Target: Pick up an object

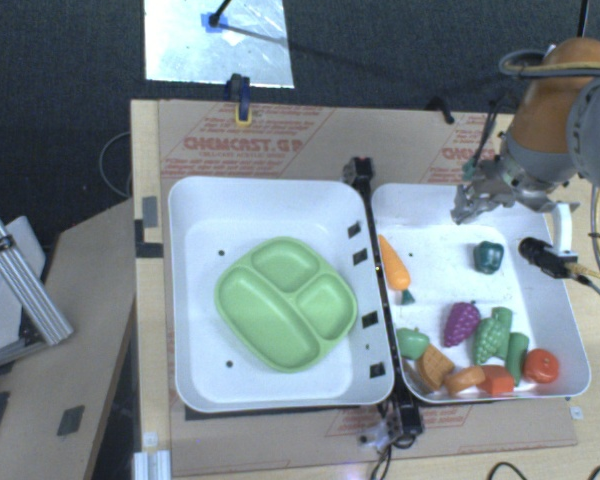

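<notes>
The right shallow white bin (435,213) has open floor across its upper and middle part, between the orange toy carrot (393,263) by the dividing wall and the dark green toy pepper (488,257) near the right side. The pincer (469,211) hangs over the upper right of that open floor, just above the pepper. The lower part is crowded: a purple grape bunch (461,321), a green corn cob (492,334), an orange-red tomato (542,366) and several smaller toys lie touching or just beside one another, leaving only narrow gaps. In the left shallow white bin (205,218), a light green divided plastic plate (285,303) takes the middle; bare floor runs around it along the walls.
</notes>
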`<act>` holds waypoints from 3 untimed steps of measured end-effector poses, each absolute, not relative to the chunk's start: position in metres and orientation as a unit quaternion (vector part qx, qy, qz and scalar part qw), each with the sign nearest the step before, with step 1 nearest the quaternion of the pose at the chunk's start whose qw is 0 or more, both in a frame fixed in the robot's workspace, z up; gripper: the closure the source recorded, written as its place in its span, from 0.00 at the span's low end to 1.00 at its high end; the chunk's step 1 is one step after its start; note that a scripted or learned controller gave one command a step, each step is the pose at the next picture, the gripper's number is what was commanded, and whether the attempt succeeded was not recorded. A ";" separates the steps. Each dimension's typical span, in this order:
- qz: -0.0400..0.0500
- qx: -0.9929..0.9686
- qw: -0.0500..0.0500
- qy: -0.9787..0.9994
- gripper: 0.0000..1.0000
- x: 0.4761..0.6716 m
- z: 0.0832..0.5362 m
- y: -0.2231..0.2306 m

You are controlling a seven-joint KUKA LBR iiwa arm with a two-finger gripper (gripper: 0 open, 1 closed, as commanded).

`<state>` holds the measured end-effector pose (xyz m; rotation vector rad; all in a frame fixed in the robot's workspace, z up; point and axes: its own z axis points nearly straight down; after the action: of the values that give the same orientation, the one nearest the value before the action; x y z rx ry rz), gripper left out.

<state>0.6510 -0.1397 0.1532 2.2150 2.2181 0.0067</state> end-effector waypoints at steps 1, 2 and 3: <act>0.002 0.705 0.003 0.709 1.00 0.647 0.212 -0.132; 0.001 0.705 0.002 0.709 1.00 0.648 0.226 -0.132; 0.001 0.704 0.000 0.710 1.00 0.634 0.220 -0.084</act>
<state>0.6344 -0.0836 0.2201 2.2120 2.2321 0.0026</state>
